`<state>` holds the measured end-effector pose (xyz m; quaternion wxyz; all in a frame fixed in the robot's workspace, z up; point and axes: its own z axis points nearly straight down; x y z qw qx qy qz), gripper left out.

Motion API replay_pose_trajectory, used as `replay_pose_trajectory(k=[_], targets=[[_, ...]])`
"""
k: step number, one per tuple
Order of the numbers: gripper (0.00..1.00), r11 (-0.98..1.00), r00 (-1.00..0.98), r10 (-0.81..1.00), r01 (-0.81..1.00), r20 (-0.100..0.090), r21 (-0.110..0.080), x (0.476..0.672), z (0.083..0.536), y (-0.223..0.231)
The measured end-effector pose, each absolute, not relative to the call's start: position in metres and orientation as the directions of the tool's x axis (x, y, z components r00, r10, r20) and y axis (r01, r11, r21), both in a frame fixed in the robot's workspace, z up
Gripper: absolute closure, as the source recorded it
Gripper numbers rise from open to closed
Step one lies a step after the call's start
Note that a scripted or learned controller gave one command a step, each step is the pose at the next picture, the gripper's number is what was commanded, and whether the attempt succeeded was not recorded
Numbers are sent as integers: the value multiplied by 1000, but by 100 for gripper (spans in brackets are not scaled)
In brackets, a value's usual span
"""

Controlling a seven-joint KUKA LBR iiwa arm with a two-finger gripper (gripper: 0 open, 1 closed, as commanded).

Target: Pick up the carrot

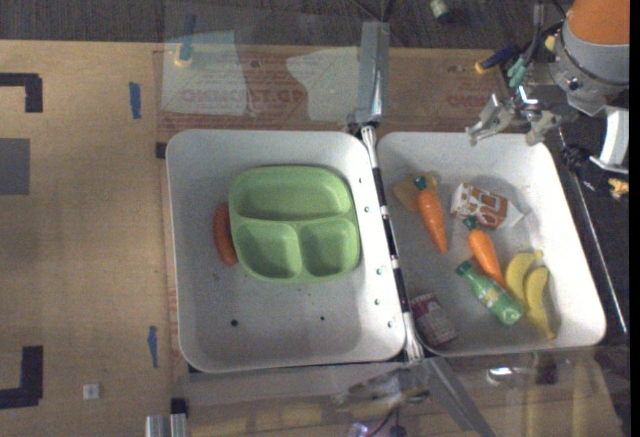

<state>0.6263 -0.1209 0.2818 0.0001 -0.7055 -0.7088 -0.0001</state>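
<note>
Two white bins side by side on the bench. In the right bin point(570, 185), a carrot point(432, 215) near the left wall, leafy end toward the back. A second carrot point(484, 253) just beside it, nearer the middle. Between them and the back wall, a small carton point(484, 206). Toward the front, a green bottle point(491, 293), two bananas point(530, 287) and a dark packet point(434, 317). Above the back right corner, the gripper point(512, 118), fingers spread apart, nothing between them. In the left bin point(190, 325), a green tray point(294, 221) with an orange sausage point(224, 234) touching its left side.
</note>
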Motion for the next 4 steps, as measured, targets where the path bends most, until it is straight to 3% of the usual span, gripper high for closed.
replay_pose_trajectory(k=[1, 2, 3, 4], targets=[[0, 151, -151, 989, 989, 0, 1, 604, 179, -115], [0, 115, -115, 993, 993, 0, 6, 535, 89, -121], [100, 108, -107, 994, 994, -7, 14, 536, 100, -126], [100, -40, 40, 999, 999, 0, 0, 492, 198, -58]])
